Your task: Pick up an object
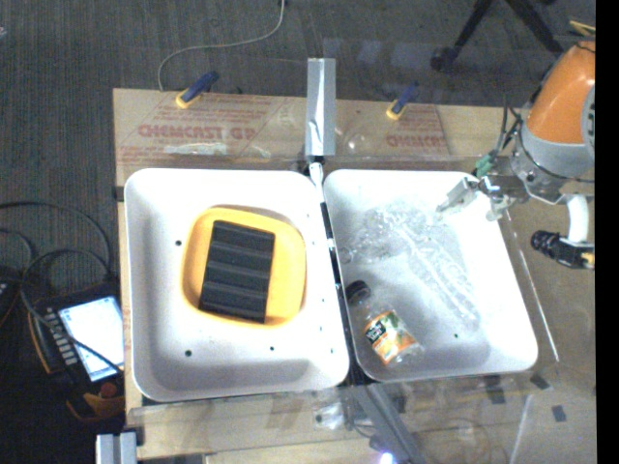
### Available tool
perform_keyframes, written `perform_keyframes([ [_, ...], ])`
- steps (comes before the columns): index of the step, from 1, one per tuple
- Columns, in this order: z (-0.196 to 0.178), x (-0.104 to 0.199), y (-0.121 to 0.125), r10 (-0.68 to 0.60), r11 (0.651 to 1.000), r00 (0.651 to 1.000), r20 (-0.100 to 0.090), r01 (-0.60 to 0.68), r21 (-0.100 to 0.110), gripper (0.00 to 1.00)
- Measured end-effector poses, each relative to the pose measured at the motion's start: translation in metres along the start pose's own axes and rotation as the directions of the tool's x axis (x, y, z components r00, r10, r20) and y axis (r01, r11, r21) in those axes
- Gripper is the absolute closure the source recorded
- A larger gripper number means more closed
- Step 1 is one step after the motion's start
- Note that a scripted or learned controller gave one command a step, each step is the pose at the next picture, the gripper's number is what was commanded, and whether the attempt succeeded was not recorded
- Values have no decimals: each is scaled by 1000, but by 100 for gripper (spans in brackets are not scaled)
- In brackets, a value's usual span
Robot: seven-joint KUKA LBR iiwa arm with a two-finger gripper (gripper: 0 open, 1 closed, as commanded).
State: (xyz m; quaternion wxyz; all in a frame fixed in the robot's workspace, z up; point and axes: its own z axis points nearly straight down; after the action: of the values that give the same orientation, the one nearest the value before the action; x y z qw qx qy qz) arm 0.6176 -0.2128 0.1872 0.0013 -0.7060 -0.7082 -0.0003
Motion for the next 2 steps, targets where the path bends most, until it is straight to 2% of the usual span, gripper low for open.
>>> perform_keyframes([
  [1,-82,-9,-24,-12,1000,1000,3,12,-2,0],
  [2,58,-1,-80,51,998,999,6,-51,-26,0],
])
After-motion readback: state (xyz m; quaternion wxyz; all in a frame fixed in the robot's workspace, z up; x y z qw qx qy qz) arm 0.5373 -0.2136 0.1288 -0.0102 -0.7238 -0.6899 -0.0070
